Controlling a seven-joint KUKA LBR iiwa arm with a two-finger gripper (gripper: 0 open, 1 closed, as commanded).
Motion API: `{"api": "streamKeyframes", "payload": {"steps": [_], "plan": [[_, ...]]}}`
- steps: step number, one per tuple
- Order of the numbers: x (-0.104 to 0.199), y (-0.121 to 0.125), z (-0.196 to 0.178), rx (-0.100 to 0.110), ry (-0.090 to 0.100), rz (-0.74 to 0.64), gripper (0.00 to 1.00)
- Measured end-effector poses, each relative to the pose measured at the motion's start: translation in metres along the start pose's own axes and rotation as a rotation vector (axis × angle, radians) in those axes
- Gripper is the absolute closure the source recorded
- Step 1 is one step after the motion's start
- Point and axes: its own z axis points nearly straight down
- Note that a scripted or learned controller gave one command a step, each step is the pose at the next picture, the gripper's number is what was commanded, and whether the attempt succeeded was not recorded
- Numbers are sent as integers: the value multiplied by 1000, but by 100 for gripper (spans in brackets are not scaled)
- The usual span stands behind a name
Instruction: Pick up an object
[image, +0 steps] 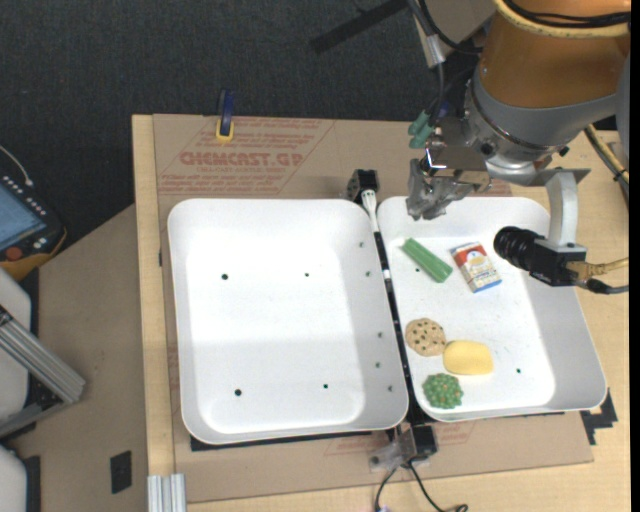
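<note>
In the camera view my gripper (428, 207) hangs over the far left corner of the right bin (570, 360), with nothing seen between its fingers. A green stick (427, 260) lies just below it on the bin floor. To its right lies a small red, white and blue box (477, 267). Nearer the front of the same bin sit a cookie (426, 336), a yellow lump (468, 358) and a green broccoli-like piece (442, 391).
The left bin (200, 330) stands beside the right one on a cardboard sheet (250, 150). Black clamps (362, 185) hold the bins at the far seam and at the front. A yellow and blue clip (226, 118) sits at the cardboard's far edge.
</note>
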Motion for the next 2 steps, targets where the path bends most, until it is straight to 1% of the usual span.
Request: {"api": "streamKeyframes", "payload": {"steps": [1, 2], "plan": [[36, -59, -47, 4, -1, 4, 100], [77, -58, -6, 13, -3, 3, 100]]}}
